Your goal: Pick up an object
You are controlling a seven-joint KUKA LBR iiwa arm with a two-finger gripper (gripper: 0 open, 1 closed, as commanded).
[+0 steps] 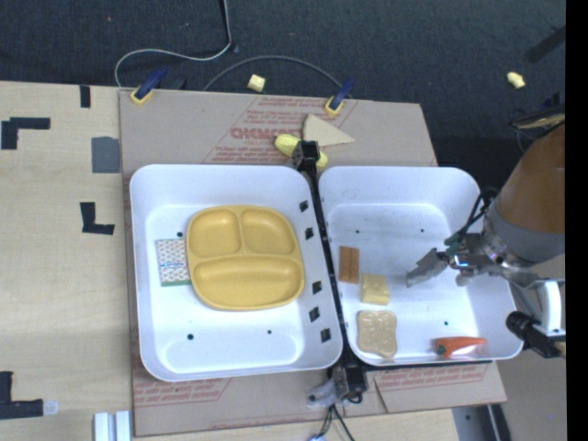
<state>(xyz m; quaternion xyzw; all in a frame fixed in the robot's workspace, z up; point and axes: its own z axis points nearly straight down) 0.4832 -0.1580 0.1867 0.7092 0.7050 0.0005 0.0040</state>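
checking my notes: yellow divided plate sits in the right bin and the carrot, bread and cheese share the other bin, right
Not quite. The camera view shows the yellow divided plate in the left bin, not the right. The carrot, bread and cheese do share the other bin, the right bin.

A divided plate (246,256) is lying in the left bin (147,338), a small card (171,262) touching its left. Four food pieces are lying in the right bin (404,186).
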